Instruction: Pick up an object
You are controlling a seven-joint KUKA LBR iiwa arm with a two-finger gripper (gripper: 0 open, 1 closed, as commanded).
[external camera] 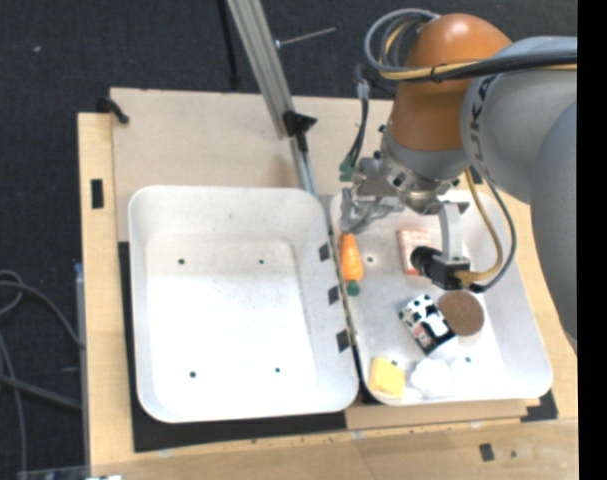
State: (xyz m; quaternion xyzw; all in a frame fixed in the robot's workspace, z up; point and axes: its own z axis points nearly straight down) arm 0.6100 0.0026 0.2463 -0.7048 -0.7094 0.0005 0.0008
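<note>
- Orange plastic, by the look of it: I judge the toy carrot [351, 261] light, stiff and a bit slick, best pinched across its thick middle.
- It is a short orange cone with a green tip, lying in the right bin [503, 363] against the left wall.
- My claw [361, 208] hangs just above it at twelve o'clock; I cannot tell how wide it stands, and I see nothing held.
</note>
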